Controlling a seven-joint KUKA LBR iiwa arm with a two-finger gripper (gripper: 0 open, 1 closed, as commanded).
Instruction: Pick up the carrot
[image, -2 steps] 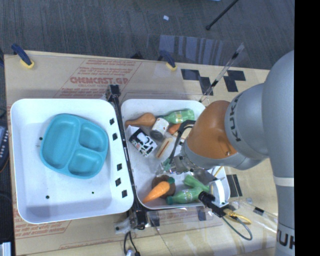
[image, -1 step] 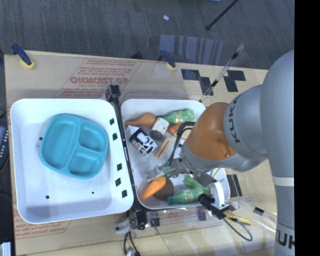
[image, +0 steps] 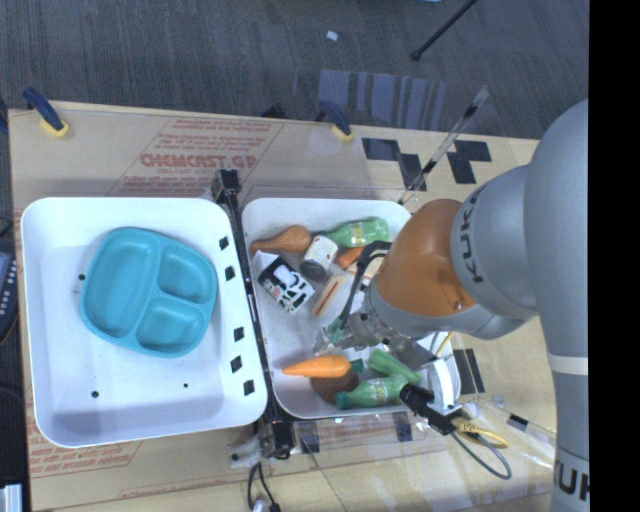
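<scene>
Two shallow white bins sit side by side on the desk (image: 90, 130), which is covered with printed brown cardboard. The left bin (image: 40, 330) holds one thing: a light blue divided plate (image: 148, 290) with three compartments, lying toward the bin's 12 o'clock half. The right bin (image: 262, 330) is crowded. One carrot (image: 318, 368) lies on its side near the bin's 6 o'clock edge, its pointed tip toward 9 o'clock and its thick end toward 3 o'clock. Two green bottles show: one (image: 360, 233) at about 1 o'clock in the bin, the other (image: 372, 392) at 5 o'clock, just beside the carrot's thick end. A further green piece (image: 395, 364) sits just above that lower bottle; what it is cannot be told. One brown, pear-like item (image: 282, 240) lies at 11 o'clock, one small grey-and-white cylinder (image: 320, 255) sits just to its 3 o'clock side, and one black-and-white box (image: 287, 284) lies tilted toward the bin's 9 o'clock side. The grey arm with its orange band (image: 425, 270) reaches in from 3 o'clock and covers the bin's 3 o'clock side. The claw (image: 345, 335) hangs just above the carrot's thick end; whether its fingers are apart or together cannot be told, and the carrot is not seen between them.
</scene>
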